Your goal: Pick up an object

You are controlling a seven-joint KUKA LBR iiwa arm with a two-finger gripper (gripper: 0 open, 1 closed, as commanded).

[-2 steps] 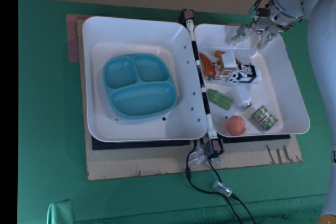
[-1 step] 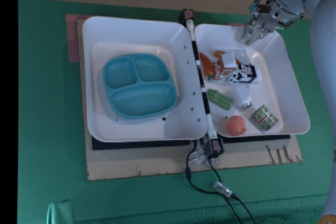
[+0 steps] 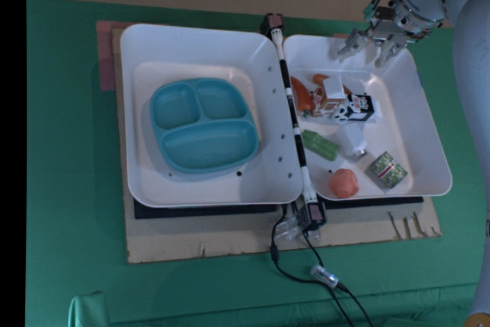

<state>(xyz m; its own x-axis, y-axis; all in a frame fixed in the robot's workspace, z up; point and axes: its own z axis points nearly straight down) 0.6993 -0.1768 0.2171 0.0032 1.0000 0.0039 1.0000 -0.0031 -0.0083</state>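
My claw [image 3: 373, 44] hangs spread, gripping nothing, over the right bin's [image 3: 429, 157] far rim — the toy jumble [image 3: 337, 105] below blurs together.

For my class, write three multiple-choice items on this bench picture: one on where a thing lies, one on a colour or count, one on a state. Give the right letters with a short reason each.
1. Where does the divided plate lie?
A. In the left bin
B. In the right bin
C. On the green cloth outside the bins

2. What colour is the divided plate?
A. Red
B. Blue-green
C. Yellow

3. Where is the gripper in relation to the toys?
A. Closed around the green toy
B. Pressed onto the divided plate
C. Over the far edge of the right bin, holding nothing

Key:
1 A: the plate sits alone in the left bin, while the toys crowd the right bin.
2 B: its three compartments are all blue-green.
3 C: the gripper's fingers are spread apart above bare white bin floor; the green toy and orange ball lie well nearer the camera.
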